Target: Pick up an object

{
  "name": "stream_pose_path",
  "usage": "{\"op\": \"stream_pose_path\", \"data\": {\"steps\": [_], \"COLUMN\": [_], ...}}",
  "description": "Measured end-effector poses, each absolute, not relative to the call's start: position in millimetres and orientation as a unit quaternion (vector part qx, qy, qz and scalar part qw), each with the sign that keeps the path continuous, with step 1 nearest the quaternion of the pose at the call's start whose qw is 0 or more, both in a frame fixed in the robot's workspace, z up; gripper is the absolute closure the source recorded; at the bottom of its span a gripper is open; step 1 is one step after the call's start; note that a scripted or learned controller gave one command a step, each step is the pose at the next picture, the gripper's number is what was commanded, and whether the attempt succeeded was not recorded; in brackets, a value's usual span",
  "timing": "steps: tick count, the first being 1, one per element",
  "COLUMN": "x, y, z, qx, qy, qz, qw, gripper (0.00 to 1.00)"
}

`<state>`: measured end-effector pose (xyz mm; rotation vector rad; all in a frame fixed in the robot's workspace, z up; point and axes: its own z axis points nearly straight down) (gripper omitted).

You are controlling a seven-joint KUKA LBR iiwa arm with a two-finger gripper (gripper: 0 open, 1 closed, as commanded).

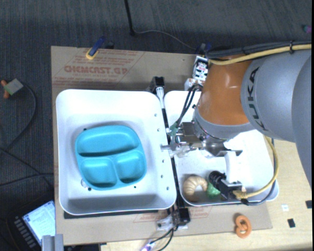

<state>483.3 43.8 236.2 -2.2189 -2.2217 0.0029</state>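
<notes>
Where arm (235, 101) covers right bin (256, 140) | end effector hidden

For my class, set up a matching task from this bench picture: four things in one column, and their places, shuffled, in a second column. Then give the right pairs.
Things:
1. blue divided tray
2. beige shell-shaped object
3. orange ring
4. blue clip

Places:
A. on the bench, in front of the right bin
B. in the left bin
C. at the board's far left corner
D. near the right bin's front edge

Pairs: 1-B, 2-D, 3-A, 4-C
</notes>
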Motion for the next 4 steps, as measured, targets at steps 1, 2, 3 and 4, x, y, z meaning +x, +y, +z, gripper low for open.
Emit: {"op": "stream_pose_path", "data": {"steps": [1, 2, 3, 4], "x": [482.7, 484.2, 483.3, 483.2], "y": [88, -9, 39, 110], "z": [191, 245, 237, 242], "qx": [-0.707, -0.708, -0.707, -0.706], "qy": [-0.708, -0.707, -0.707, -0.708], "qz": [0.0016, 0.0003, 0.0009, 0.0006], "qw": [0.001, -0.001, 0.001, 0.001], "gripper": [1.0, 1.0, 1.0, 1.0]}}
